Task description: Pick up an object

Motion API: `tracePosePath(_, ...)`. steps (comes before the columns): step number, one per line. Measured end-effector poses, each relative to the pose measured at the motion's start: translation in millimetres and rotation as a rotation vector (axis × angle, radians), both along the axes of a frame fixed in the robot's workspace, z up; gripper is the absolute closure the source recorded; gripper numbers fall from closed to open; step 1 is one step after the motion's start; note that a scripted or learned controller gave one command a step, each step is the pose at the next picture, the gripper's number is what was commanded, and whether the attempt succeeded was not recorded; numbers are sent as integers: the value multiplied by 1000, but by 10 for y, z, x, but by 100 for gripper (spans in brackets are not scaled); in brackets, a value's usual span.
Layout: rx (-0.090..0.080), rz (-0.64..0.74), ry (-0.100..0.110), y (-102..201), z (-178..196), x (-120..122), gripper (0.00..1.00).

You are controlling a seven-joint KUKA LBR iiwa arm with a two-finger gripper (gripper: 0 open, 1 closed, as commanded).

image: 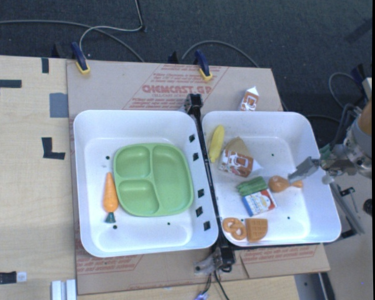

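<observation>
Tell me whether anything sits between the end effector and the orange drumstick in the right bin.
Nothing visible does. The end effector hangs just right of the drumstick, with bare bin floor around them. The green piece and the small carton lie on the drumstick's far side, to its left.

Arm [362, 139] is running off the right edge — wrist and upper links cut. Gripper [307, 169] is showing as a blurred grey shape over the right bin [312, 220]; finger gap too smeared to read. It is overlapping the end of an orange item [280, 183], identity unclear. Small carton [250, 99] is sitting partly behind the bin's far rim. Printing on the packets — too small to read.
</observation>
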State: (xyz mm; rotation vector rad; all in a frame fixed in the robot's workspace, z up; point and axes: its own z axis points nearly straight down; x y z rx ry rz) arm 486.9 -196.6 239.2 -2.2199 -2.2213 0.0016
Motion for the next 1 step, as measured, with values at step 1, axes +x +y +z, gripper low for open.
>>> tracePosePath(1,0,3,-8,490,-1205,494,0)
